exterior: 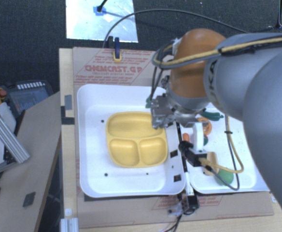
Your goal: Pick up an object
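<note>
Grey arm (257,76) overhead, tool (159,121) at yellow tray's (133,144) right edge, grip state unclear

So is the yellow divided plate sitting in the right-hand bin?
No, the yellow divided plate lies flat in the left bin, while the right bin holds smaller green and orange items.
</note>
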You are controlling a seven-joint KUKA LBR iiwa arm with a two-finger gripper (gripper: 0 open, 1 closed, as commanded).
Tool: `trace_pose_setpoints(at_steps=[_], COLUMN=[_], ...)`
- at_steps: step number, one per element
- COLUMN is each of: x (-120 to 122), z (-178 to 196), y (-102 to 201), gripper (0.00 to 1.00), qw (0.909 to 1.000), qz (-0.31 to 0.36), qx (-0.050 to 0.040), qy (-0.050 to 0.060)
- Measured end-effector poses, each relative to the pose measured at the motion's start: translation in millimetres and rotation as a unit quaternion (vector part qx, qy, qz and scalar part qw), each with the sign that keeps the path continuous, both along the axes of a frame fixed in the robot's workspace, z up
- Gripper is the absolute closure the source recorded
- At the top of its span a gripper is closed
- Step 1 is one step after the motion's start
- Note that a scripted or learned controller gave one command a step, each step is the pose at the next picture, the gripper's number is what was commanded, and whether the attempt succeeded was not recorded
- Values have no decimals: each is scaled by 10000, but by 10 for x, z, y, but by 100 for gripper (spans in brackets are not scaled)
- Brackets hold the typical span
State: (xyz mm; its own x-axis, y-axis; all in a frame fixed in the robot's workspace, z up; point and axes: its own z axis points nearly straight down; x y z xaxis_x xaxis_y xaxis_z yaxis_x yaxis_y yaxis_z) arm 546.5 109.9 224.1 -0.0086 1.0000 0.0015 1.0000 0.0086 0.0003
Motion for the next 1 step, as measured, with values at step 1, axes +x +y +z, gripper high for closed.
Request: trace_pose_setpoints(at_steps=[1], x=[4], z=[0], y=[-27], gripper=[0], qw=[10000], qz=[-20], qx=[-5], qy=[-1])
